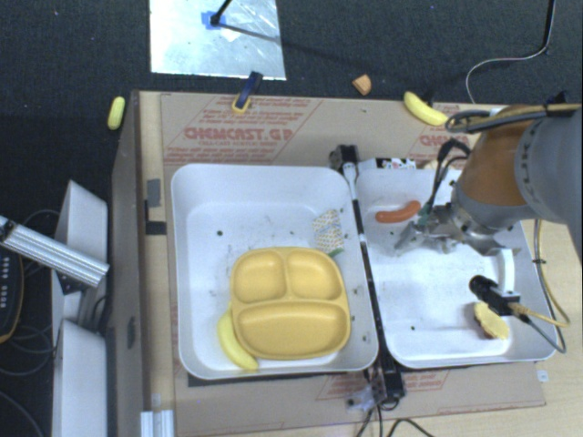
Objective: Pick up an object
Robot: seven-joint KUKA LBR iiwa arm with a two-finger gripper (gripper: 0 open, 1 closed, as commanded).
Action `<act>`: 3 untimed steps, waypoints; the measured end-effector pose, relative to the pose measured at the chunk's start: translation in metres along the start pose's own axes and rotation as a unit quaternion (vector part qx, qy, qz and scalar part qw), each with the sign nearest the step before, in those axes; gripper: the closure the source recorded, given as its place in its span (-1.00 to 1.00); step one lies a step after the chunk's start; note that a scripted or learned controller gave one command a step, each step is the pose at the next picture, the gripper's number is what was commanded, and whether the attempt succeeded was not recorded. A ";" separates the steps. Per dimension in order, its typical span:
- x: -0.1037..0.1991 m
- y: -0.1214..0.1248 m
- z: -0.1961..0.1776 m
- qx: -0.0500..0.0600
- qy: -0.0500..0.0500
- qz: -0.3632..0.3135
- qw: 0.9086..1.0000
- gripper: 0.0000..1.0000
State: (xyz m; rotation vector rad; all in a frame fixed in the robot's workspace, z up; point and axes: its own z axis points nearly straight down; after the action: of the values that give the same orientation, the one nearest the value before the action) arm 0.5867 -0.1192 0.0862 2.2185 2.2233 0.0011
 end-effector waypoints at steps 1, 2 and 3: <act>0.034 0.041 0.001 -0.001 0.000 -0.001 1.000 -1.00; -0.009 0.083 -0.025 -0.002 -0.001 0.001 1.000 -1.00; 0.010 0.082 0.002 -0.001 0.000 -0.001 1.000 -1.00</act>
State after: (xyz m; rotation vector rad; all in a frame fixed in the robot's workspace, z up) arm 0.6690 -0.1087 0.0846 2.2154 2.2256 0.0026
